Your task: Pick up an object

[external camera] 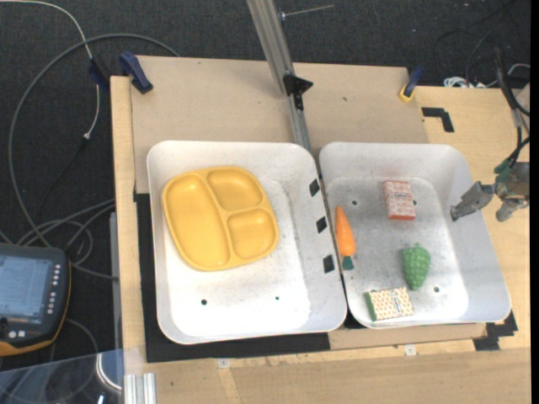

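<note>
The right bin [376,160] holds a small pink and red box [398,199] near its back. An orange carrot [344,231] lies along its left wall. A green bumpy fruit [415,265] sits near the front, and a flat patterned packet [390,303] lies at the front wall. My gripper [482,209] hovers over the bin's right rim, to the right of the pink box and apart from it. Its two fingers are spread open with nothing between them.
A yellow divided plate [221,217] lies in the left bin [253,305]. A metal pole [274,32] slants up from the gap between the bins. Blue clamps [135,71] grip the bench's back corners. A tablet [29,291] lies at far left.
</note>
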Controlling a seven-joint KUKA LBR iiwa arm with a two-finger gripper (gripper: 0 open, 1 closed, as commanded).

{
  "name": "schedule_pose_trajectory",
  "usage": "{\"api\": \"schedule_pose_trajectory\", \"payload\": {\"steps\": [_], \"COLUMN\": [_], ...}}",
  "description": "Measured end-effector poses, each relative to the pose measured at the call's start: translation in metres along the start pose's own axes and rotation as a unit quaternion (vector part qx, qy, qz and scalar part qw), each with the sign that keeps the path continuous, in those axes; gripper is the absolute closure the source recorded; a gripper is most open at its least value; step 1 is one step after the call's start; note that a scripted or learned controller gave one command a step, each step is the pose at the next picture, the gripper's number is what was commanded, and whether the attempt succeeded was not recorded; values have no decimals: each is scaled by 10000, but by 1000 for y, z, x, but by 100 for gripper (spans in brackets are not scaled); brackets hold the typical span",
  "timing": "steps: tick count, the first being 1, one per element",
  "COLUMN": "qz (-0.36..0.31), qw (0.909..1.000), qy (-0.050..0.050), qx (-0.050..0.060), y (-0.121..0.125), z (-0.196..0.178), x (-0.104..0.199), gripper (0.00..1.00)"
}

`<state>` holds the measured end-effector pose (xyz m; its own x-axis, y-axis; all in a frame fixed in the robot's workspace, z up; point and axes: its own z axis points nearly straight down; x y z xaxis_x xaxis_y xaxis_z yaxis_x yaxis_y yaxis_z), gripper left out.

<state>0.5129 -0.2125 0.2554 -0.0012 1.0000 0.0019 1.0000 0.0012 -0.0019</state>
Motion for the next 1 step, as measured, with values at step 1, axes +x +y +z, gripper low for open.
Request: {"api": "schedule_pose_trajectory", "payload": {"steps": [1], "qz": [1], "qw": [10000], "qy": [0], "qx": [-1], "y": [0], "z": [0], "x": [0], "gripper": [0]}}
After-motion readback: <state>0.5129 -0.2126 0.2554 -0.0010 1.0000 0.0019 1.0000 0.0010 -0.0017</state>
